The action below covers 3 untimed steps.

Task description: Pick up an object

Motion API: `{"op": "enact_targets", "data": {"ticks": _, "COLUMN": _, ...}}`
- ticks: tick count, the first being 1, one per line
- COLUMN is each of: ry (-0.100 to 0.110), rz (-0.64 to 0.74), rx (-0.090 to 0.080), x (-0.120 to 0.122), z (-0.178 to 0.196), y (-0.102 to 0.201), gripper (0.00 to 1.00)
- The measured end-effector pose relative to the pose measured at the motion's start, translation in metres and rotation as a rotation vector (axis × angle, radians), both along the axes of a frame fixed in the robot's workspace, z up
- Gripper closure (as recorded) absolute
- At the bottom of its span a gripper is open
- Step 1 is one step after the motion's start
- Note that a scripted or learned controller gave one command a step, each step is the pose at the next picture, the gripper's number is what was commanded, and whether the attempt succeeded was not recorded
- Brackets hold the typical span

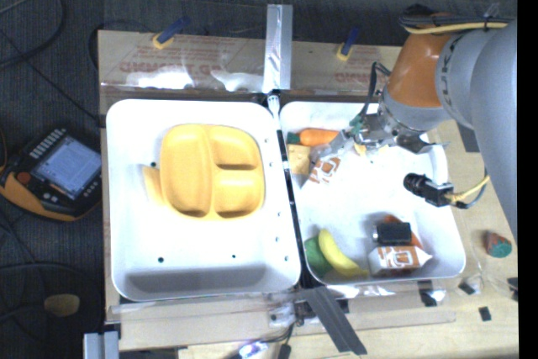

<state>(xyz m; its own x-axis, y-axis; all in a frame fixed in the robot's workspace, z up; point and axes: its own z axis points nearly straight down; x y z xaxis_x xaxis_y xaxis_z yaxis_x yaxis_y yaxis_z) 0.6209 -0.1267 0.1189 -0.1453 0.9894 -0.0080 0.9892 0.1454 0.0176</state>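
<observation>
Gripper: the gripper [343,144] is seen low over the far left part of the right bin [445,214], reached in from the right; whether it is spread or closed cannot be told, and nothing can be confirmed as gripped.
Carrot: an orange carrot [317,136] is laid lengthwise in the far left corner of the right bin, just beside the gripper tip on its far-left side.
Small carton: a white and orange carton [323,170] is placed just on the near side of the tip, tilted.
Banana: a yellow banana [334,253] is laid in the near left corner, against a green item [313,251].
Boxed items: an orange and white box [400,261] and a dark object [393,229] are placed near the near right wall.
Left bin: a yellow divided tray [212,171] is held in the left bin [134,265].
</observation>
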Motion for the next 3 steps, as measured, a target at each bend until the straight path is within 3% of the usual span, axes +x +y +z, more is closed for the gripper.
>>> {"op": "enact_targets", "data": {"ticks": 1, "ry": 0.010, "rz": 0.093, "rx": 0.000, "x": 0.036, "z": -0.030, "y": 0.024, "gripper": 0.00}}
{"op": "enact_targets", "data": {"ticks": 2, "ry": 0.010, "rz": 0.093, "rx": 0.000, "x": 0.036, "z": -0.030, "y": 0.024, "gripper": 0.00}}
{"op": "enact_targets", "data": {"ticks": 3, "ry": 0.015, "rz": 0.094, "rx": 0.000, "x": 0.035, "z": -0.020, "y": 0.024, "gripper": 1.00}}
